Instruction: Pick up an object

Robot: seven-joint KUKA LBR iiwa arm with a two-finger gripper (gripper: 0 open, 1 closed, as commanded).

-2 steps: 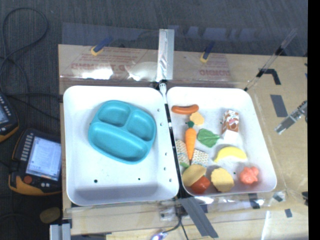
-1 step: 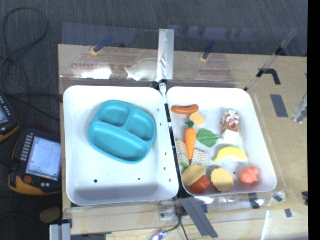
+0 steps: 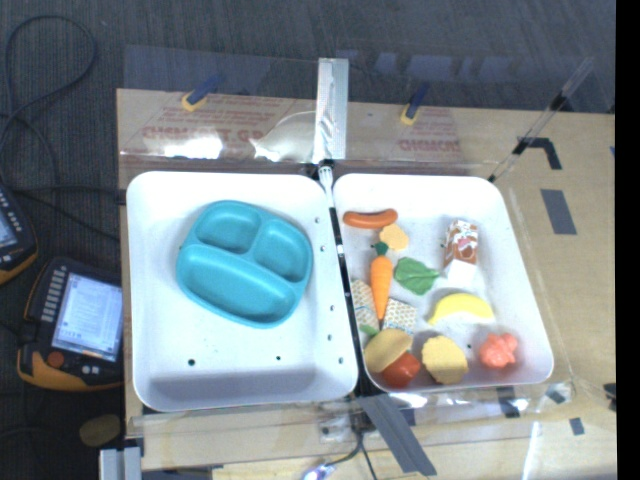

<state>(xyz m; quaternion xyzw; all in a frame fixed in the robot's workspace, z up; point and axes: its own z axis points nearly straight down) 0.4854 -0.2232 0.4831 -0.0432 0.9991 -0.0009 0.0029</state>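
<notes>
Firstly, far left: a black and orange handheld control unit with a lit screen [image 3: 75,320] lies off the tabletop [image 3: 590,268], well apart from the bins.
Left bin: the shallow white plastic bin on the left [image 3: 150,368] holds one turquoise divided plastic plate [image 3: 245,261], lying flat near its middle.
Plate handling: likely stiff, light and slick; its low rim looks the only place to pinch.
Right bin: the shallow white plastic bin on the right [image 3: 522,268] carries a crowd of small toy foods.
Right bin, left side: a red-orange toy sausage [image 3: 370,218] lies at the far end, with an orange toy carrot [image 3: 381,276] just in front of it and a green toy leaf [image 3: 415,274] beside that.
Right bin, right side: a yellow toy lemon wedge [image 3: 462,308] sits between the carrot and a pink-red toy piece [image 3: 499,349].
Best candidate: the carrot, judged light, rigid and smooth.
Where to hold: across its narrow body, at mid-length.
Risk: neighbours touch it, so a grasp may nudge them.
</notes>
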